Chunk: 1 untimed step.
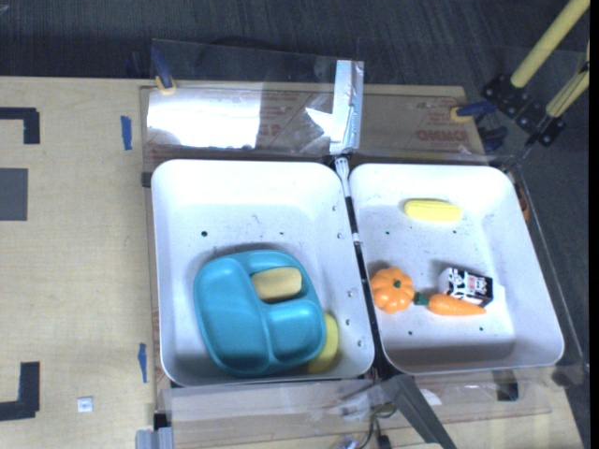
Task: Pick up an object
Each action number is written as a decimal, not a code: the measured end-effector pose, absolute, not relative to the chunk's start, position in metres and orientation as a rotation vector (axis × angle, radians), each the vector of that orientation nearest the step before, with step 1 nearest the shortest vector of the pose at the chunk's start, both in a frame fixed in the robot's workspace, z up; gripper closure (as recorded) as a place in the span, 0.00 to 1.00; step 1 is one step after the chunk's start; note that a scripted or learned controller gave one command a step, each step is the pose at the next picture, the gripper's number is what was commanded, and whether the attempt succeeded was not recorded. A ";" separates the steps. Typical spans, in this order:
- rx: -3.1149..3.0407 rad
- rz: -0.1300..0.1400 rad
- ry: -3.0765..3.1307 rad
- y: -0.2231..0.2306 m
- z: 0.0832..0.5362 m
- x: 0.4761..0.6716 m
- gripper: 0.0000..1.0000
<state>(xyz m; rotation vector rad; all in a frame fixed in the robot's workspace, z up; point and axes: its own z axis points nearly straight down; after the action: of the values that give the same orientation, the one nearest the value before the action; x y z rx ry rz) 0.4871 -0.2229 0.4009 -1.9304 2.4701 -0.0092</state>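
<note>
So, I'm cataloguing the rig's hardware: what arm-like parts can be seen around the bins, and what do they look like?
At the upper right, slim yellow rods run diagonally and meet in black clamps. At the bottom edge a flat grey strut slants outward. No cables or markings are legible on them. I cannot tell whether either belongs to the arm.

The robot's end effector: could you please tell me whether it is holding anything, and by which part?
It cannot be told. The orange plastic carrot and small orange toy pumpkin lie loose in the right white bin.
</note>
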 end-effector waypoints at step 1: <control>-2.426 -0.007 1.988 -0.223 0.405 0.481 1.00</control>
<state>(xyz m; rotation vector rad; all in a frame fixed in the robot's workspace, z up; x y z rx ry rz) 0.4809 -0.2228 0.4049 -2.4260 1.9883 -0.0070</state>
